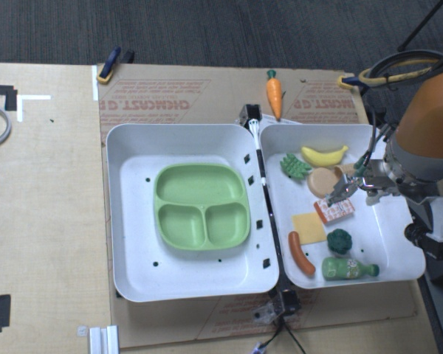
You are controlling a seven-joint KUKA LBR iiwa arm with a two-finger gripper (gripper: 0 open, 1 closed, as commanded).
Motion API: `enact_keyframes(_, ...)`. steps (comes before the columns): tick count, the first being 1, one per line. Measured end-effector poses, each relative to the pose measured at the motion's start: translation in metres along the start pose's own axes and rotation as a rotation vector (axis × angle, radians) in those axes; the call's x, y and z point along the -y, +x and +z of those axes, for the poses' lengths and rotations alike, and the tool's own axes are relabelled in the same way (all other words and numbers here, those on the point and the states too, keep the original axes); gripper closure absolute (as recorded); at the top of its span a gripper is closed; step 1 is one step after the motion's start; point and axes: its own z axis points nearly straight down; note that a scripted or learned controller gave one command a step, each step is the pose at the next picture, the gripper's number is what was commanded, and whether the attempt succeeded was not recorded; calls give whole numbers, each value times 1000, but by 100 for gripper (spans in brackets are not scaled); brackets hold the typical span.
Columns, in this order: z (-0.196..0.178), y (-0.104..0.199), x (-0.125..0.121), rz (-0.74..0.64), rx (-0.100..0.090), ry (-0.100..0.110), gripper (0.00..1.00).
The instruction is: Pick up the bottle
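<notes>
The green bottle lies untouched at the near edge of the right bin, so picking is not done, while the gripper, slightly open and empty, hangs farther back.

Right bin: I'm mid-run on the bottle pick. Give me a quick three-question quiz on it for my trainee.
1. True or false: the green bottle stands upright in the right bin.
2. Which item lies nearest the gripper?
A. the carrot
B. the red and white packet
C. the green divided plate
3. Fill in: left of the bottle, by the bin's left wall, lies the ____.

Key
1. False: it lies on its side along the bin's near edge, cap pointing right.
2. B: the packet sits just below the gripper; the carrot lies outside the bins, the plate is in the left bin.
3. Sausage.
</notes>
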Motion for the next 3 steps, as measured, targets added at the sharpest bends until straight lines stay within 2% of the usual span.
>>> enact_keyframes(1, -9, 0, 0, 1, 1, 0, 100)
enact_keyframes(2, 7, 120, 39, 111, 0, 1, 100)
enact_keyframes(3, 7, 217, 39, 211, 1, 0, 100)
